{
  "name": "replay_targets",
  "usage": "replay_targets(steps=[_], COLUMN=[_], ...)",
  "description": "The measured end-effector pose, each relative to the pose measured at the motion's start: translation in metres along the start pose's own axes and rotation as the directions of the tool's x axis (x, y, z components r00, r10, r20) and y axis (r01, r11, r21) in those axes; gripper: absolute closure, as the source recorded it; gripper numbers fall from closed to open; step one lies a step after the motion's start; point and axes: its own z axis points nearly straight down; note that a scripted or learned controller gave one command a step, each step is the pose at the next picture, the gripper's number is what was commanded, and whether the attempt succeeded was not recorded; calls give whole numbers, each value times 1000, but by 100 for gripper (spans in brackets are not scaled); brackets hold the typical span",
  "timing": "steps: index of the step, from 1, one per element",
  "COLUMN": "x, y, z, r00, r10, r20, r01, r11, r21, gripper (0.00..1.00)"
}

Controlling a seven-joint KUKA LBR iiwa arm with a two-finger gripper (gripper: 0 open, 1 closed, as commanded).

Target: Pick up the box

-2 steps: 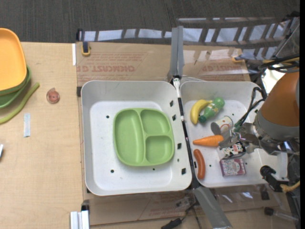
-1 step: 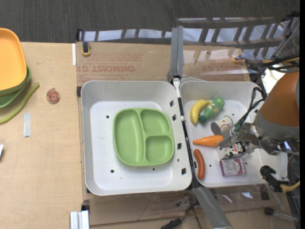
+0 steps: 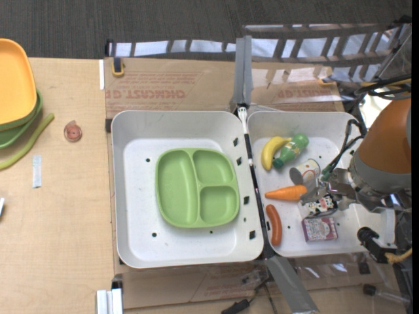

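While the box [image 3: 319, 228] lies flat near the right bin's [image 3: 298, 250] front edge, just below the pincer [image 3: 321, 198], whose opening I cannot tell, it should descend squarely over the box, clear of the carrot [image 3: 286, 192].

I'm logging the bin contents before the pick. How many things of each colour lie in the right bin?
Yellow: 1, banana
Green: 1, bottle
Orange: 1, carrot
Red: 1, sausage
Pink: 1, box
Total: 5, apart from small items under the gripper, too unclear to count.
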Motion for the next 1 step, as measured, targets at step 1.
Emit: replay_targets(steps=[1], x=[0], y=[0], z=[0], r00=[1000], r10=[0], r20=[0], r01=[0], r11=[1000], r21=[0], gripper=[0])
